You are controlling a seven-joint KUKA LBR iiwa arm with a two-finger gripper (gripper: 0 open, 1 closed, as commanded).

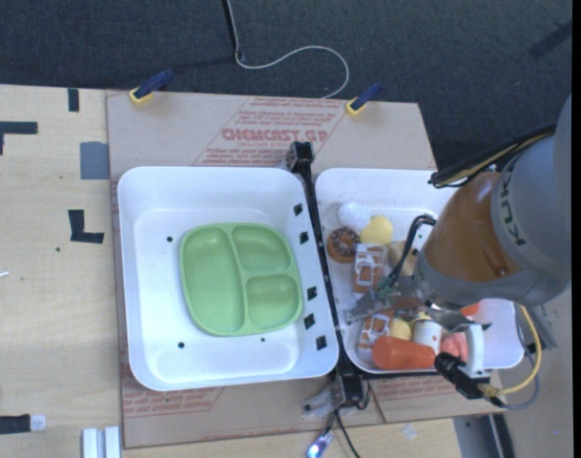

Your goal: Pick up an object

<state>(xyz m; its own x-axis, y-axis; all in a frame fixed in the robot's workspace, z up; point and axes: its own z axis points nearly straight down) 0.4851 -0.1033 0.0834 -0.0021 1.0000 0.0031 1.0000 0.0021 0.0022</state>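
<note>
The left bin point(137, 256) offers the most open room: a green divided plate point(240, 278) lies flat at its middle, with bare white floor along every wall. The right bin point(404, 184) is crowded; small items pack its left edge and near corner, among them a yellow piece point(376, 228) and an orange-red one point(402, 353). The arm point(486, 237) overhangs its right side, perhaps hiding more.

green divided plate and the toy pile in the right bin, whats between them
In the camera view, bare white bin floor, then the black clips joining the two bins' walls, separate the green divided plate from the small toys.
</note>
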